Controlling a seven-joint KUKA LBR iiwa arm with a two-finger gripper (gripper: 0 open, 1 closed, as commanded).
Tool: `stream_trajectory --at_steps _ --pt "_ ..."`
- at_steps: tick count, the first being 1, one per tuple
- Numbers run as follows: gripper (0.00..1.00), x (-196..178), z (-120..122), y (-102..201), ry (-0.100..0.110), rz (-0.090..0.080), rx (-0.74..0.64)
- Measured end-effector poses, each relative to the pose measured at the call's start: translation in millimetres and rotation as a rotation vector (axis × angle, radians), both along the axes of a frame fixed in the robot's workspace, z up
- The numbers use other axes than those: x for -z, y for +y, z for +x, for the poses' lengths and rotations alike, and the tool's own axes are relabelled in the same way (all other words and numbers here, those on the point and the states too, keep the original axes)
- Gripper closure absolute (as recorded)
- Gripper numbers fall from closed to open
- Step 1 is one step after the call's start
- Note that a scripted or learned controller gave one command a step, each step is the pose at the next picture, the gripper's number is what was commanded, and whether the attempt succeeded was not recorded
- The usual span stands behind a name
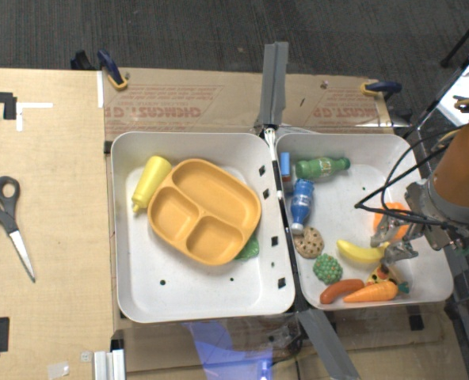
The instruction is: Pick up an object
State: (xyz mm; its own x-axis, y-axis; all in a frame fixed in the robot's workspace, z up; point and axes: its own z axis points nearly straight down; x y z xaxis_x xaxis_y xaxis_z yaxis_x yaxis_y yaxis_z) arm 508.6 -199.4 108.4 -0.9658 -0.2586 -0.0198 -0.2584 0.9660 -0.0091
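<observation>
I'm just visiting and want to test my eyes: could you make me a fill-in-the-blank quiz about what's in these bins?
1. The orange divided plate lies in the ___ bin.
2. The green bottle lies in the ___ bin.
3. The banana is coloured ___.
4. Scissors lie on the bench, ___ the bins.

Missing words: left; right; yellow; outside

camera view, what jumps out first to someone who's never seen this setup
The big orange divided tray in the left bin, a yellow bottle at its upper left. Then the right bin, cluttered with toy food: banana, carrot, green bottle. The gripper hangs over the banana's right end.
</observation>
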Motion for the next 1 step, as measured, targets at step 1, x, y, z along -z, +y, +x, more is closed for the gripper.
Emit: stream_trajectory --at_steps 1 --pt "1.0 -48.0 6.7 47.9 0.017 0.005 0.049"
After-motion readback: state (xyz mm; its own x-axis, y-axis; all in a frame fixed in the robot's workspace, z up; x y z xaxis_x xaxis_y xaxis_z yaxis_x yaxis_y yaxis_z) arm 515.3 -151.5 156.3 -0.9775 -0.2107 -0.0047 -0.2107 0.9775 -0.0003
